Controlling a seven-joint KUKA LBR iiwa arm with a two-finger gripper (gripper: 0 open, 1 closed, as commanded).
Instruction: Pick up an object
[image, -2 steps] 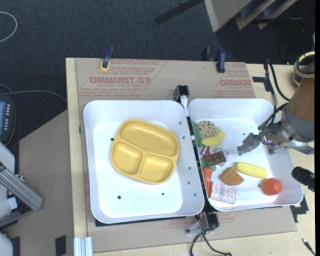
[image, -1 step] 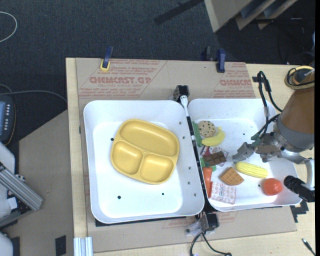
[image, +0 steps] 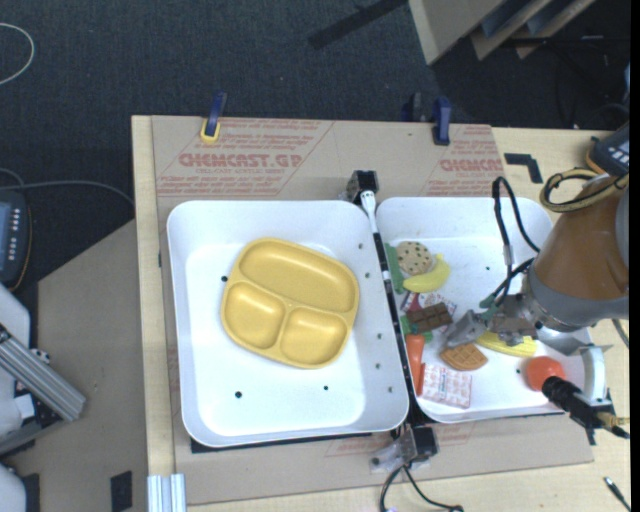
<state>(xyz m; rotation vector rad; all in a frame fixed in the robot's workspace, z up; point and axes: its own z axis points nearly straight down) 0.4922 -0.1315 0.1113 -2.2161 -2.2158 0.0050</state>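
1. Pincer (image: 474, 327) first: we see it low in the right bin (image: 470, 214), at the end of the arm (image: 585, 270) that reaches in from the right, its dark metal tip aimed leftward at the clutter of toy food. We cannot tell whether it is apart or together, and nothing shows between its tips, so we judge that nothing is held.

2. Nearest thing: a round brown cookie-like piece (image: 464, 356) lies just below the pincer, close to touching it or under its tip; we cannot say which. We take this as the likeliest target.

3. Just to the left of the pincer sits a dark brown block (image: 430, 318), its long axis running left to right, roughly in line with the arm's approach.

4. Behind the pincer, toward the arm, a yellow piece (image: 512, 346) lies partly under the wrist, and an orange-red ball (image: 544, 371) rests lower right.

5. Farther off, up and left of the pincer, a banana (image: 427, 277) and a speckled cookie (image: 412, 258) lie side by side; down and left, a carrot (image: 415, 357) lies lengthwise along the bin wall.

6. Our judgement: the coming move turns on a short drop onto the round piece below, not a reach sideways.
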